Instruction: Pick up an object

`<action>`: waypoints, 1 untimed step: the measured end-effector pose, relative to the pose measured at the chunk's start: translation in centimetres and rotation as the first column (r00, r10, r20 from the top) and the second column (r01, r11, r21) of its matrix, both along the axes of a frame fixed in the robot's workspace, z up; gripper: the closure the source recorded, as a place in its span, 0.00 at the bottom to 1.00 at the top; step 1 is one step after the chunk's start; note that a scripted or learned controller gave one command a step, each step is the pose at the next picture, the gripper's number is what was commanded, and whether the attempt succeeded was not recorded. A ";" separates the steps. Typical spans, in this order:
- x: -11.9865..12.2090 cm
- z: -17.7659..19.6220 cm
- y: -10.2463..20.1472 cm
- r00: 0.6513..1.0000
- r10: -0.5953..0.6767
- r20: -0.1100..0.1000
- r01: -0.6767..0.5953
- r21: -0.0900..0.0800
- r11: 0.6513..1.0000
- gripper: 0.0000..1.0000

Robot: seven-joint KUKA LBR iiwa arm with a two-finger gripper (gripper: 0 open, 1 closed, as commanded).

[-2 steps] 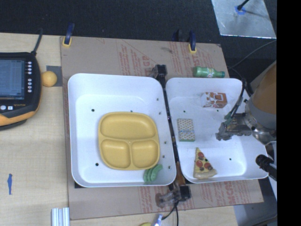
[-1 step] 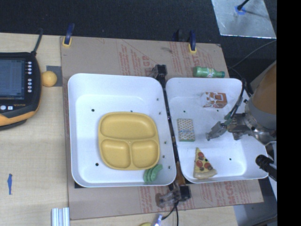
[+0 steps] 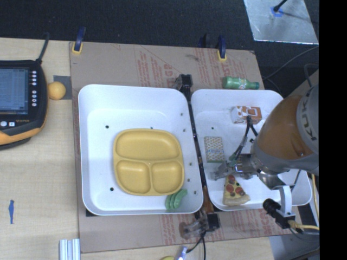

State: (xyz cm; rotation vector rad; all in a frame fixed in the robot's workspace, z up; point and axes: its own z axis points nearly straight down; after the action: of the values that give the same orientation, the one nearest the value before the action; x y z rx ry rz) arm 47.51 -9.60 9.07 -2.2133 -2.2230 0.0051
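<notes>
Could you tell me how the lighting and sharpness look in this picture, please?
In the camera view, light is even and soft; the left bin shows a bright patch on its floor beside the yellow tray, with no harsh glare. The whole camera view is slightly soft, so print on the small packet is unreadable, and the gripper is murky under the arm.

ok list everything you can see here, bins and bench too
divided plate: 1, yellow, left bin
left bin: 1, white
right bin: 1, white
green toy: 1, left bin, front right corner
pizza slice: 1, right bin, front
sponge pad: 1, greenish, right bin, left side
small carton: 1, white and orange, right bin, back
bottle: 1, green, behind right bin
ball: 1, yellow, left of bins
pendant: 1, black and orange, far left
arm: 1, grey and orange, over right bin
</notes>
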 end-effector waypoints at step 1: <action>0.1 1.1 -0.1 1.000 0.004 0.001 -0.004 -0.001 1.000 1.00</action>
State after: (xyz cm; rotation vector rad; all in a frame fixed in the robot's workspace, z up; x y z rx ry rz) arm 47.62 -9.73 10.15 -2.2104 -2.2284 0.0051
